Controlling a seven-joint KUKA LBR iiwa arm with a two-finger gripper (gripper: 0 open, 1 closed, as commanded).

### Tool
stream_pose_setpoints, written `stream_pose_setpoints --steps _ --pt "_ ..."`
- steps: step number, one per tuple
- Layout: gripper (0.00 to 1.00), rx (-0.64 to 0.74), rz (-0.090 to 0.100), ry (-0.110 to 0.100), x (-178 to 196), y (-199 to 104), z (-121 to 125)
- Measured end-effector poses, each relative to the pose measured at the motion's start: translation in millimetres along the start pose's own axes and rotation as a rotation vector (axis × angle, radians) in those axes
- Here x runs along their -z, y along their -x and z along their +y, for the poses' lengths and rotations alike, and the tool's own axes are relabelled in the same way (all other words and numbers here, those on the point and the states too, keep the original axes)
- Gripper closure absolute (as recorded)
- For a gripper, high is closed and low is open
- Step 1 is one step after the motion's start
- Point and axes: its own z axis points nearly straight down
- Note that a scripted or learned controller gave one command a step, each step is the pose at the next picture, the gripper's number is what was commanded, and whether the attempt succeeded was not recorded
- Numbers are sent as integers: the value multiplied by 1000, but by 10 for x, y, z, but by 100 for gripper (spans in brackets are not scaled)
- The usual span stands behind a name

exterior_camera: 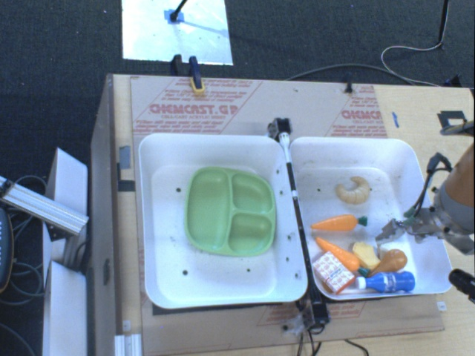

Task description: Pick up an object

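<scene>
The gripper (395,231) hangs at the right bin's (404,154) far edge, its grip impossible to judge; the toy carrot (338,223) lies just left.

A robotics lab; bench (223,102) under Chemcast-printed sheeting; loose cables (415,50); clamped white bins (152,221)

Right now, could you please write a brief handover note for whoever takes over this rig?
Gripper: at the right bin's right side, above the toys, nothing between its fingers.
Right bin: beige croissant, two orange carrots, blue marker, red-and-white carton, brown pear-shaped toy.
Left bin: green divided plate.
Done: nothing picked.
Left: grasp and lift one object.
</scene>
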Motion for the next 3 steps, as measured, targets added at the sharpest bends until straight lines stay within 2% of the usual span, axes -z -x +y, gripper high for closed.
stream_pose_setpoints --steps 1,2,3 --pt "0 5 1 4 74 -777 417" --pt "0 3 0 3 -399 -670 1215" --pt "100 6 -1 7 -281 -667 1229"
